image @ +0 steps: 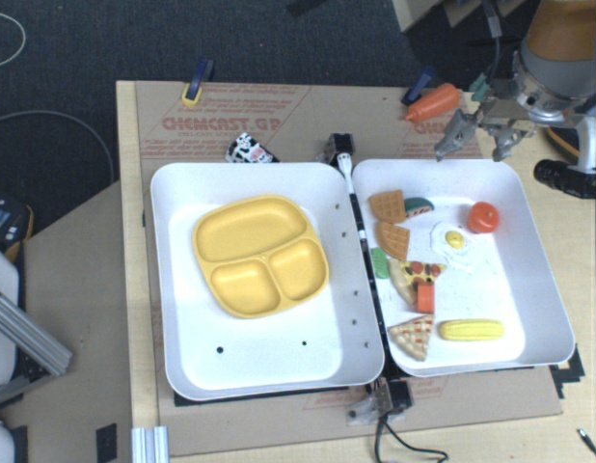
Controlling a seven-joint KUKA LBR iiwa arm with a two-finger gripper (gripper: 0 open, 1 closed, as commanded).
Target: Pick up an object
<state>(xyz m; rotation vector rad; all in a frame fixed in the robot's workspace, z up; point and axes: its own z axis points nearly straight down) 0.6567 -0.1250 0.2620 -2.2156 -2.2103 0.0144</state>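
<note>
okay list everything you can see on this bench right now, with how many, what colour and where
bins: 2, white, side by side on the bench
plate: 1, yellow, three compartments, left bin
tomato: 1, red, right bin, far right part
fried egg: 1, white with yellow yolk, right bin, middle
corn: 1, yellow, right bin, near edge
pizza slice: 1, tan, right bin, near left corner
waffle pieces: 2, brown, right bin, left side
carrot: 1, orange, on the board beyond the right bin
clamp: 1, blue and yellow, far board edge
arm: 1, grey with orange band, upper right
gripper: 1, grey, above the right bin's far edge
</note>
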